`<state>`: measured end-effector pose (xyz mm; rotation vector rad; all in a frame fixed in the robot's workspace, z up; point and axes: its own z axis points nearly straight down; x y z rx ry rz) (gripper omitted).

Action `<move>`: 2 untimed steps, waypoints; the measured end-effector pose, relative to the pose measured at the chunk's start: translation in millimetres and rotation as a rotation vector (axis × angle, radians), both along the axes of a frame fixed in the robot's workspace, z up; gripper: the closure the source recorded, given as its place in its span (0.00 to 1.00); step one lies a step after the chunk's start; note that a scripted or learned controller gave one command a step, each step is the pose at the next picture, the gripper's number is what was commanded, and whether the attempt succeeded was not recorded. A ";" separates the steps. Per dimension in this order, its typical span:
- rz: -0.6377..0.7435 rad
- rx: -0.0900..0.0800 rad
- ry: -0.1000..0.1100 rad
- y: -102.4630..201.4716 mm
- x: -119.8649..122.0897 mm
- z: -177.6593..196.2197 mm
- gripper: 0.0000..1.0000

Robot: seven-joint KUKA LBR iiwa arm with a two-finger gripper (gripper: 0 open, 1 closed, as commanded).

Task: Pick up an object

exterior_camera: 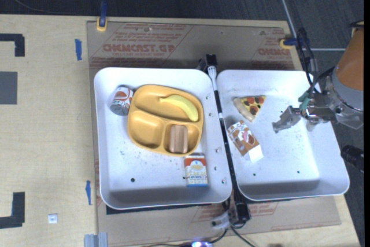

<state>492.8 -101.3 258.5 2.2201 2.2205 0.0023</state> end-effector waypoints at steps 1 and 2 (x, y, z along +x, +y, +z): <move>-0.001 0.000 0.002 4.4 -9.2 -99.9 0.00; -0.001 0.000 0.001 9.0 -12.8 -163.7 0.00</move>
